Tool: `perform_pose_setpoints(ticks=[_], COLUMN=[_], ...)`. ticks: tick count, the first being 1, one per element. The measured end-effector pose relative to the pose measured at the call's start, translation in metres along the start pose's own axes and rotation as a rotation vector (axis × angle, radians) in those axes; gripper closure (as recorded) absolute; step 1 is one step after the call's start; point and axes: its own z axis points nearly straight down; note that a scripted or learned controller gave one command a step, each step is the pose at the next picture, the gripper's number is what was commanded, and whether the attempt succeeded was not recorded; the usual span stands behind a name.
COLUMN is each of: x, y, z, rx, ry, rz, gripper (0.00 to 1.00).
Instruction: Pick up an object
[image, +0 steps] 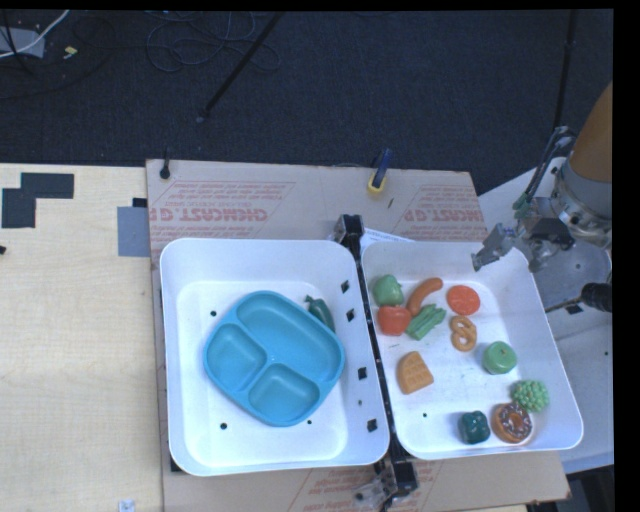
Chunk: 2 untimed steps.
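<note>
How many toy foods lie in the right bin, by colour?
Green: 5
Red: 2
Orange: 3
Brown donut: 1
Total: 11

Arm: enters at the view's right edge, upper right of frame; grey wrist body, orange band above it at the frame edge.
Wrist: tilted, pointing down and toward the view's left.
Gripper: two fingers spread apart, nothing between them.
Height: raised, fingertips touching nothing.
</note>
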Motion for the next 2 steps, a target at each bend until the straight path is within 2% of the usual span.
perform_pose_setpoints(ticks=[1,2], x=[0.000,-0.004], y=[0.002,-0.001], z=[-0.007,0.038], rx=[-0.013,-0.008], ry=[-0.003,-0.001], rz=[-0.002,-0.003], gripper=[0.00,0.00])
